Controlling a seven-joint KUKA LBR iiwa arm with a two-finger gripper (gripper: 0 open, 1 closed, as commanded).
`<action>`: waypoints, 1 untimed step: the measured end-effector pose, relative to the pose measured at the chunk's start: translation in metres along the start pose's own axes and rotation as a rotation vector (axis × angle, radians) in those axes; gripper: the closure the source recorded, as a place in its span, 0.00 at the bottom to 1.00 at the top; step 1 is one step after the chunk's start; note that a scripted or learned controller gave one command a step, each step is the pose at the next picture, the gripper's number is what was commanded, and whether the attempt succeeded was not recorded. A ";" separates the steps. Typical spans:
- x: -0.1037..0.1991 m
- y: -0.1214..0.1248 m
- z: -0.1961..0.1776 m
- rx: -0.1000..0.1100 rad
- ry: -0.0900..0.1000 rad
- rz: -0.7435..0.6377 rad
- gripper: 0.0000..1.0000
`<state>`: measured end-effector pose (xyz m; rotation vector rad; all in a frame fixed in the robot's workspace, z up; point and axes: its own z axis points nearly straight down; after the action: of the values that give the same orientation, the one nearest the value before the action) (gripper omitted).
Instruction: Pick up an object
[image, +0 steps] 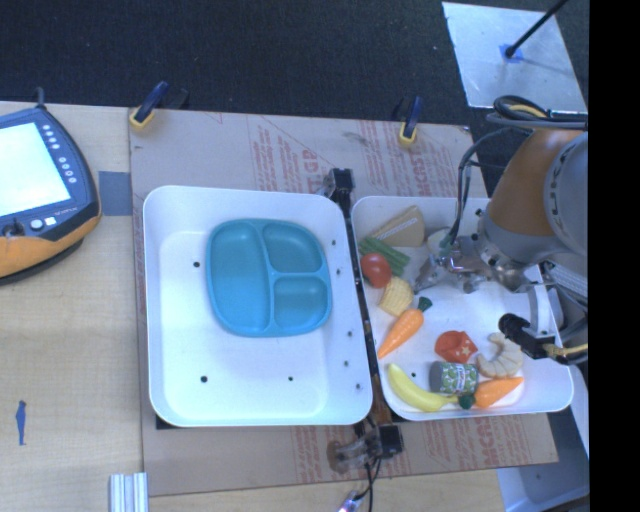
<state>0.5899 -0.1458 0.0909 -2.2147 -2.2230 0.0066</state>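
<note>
The right white bin holds toy food. A tan wedge and a green vegetable lie at its far left. Below them are a red tomato, a yellow corn cob and an orange carrot. Toward the front lie a red pepper, a banana, a green can, a second carrot and a beige piece. My gripper hangs low over the bin's middle, just right of the corn and tomato, with nothing seen in it.
The left white bin carries a blue divided plate. A tablet in an orange case lies at the bench's left. Clamps sit along the far edge. Black cable trails by the arm over the right bin.
</note>
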 end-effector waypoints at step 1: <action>0.010 0.064 -0.001 0.005 0.000 -0.001 0.00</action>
<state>0.6534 -0.1360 0.0915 -2.2109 -2.2212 0.0119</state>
